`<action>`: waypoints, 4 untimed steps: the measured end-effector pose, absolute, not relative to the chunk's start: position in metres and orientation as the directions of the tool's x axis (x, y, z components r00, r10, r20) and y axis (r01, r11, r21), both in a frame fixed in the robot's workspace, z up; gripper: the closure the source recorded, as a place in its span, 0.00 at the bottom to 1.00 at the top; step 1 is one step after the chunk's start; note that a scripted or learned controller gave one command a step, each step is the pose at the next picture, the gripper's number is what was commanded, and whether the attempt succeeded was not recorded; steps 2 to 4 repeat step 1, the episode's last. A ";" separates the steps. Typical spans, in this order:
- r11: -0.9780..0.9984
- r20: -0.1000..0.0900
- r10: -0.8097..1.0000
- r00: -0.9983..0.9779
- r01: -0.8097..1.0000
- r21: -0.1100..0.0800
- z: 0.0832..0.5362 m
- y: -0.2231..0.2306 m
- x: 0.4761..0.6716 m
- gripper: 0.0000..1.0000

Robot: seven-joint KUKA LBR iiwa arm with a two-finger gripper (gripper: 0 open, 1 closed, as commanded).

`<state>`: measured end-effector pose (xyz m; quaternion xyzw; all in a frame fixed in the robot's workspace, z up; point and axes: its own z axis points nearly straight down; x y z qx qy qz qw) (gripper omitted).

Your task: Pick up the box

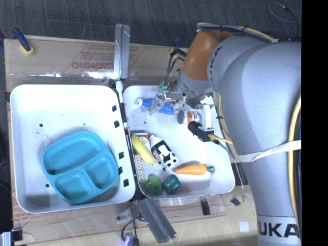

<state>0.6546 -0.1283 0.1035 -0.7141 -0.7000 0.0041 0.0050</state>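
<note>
A small white carton-like box with black patches lies in the lower middle of the right bin, tilted, next to a yellow banana. A flat printed box lies along that bin's left wall, partly under the banana. My gripper is at the bin's upper part, well above both boxes in the view and apart from them. It hangs just beside a blue object. The wrist and its metal parts hide what is between the gripper's tips.
An orange carrot, a green broccoli piece and a dark green vegetable lie at the right bin's lower edge. A small red-and-white can sits under the wrist. The left bin holds a blue divided plate.
</note>
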 end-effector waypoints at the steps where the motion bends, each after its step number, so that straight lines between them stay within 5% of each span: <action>1: -0.034 0.001 0.999 0.034 0.999 -0.001 0.211 -0.081 0.657 1.00; 4: -0.034 0.001 0.999 0.034 0.999 -0.001 0.211 -0.081 0.657 1.00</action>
